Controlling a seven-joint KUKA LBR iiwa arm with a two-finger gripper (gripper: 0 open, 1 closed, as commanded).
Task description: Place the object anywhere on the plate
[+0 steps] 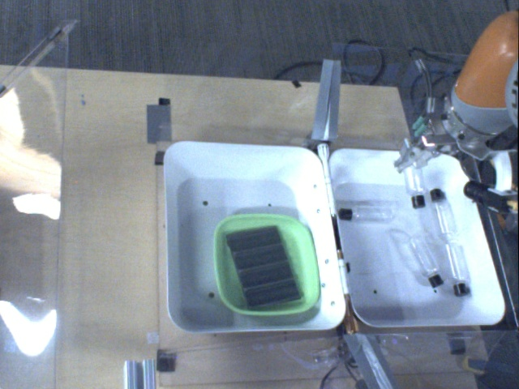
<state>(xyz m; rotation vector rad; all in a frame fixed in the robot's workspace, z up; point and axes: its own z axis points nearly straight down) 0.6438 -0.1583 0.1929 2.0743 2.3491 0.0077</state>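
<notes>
Two bins: dark block (261, 266) already on green plate (303, 241), left bin (186, 217). My gripper (418, 156) over right bin (486, 298) — grip state unclear. Placing looks done — next, verify, retreat.

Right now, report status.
Claw open in right bin, holding nothing. Dark ridged block lying on green plate, left bin. Nothing blocking.

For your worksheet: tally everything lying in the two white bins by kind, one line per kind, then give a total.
Green plate: 1
Dark ridged block, on the plate: 1
Clear tubes with black caps: 4, though they are see-through and hard to separate
Total: 6
</notes>
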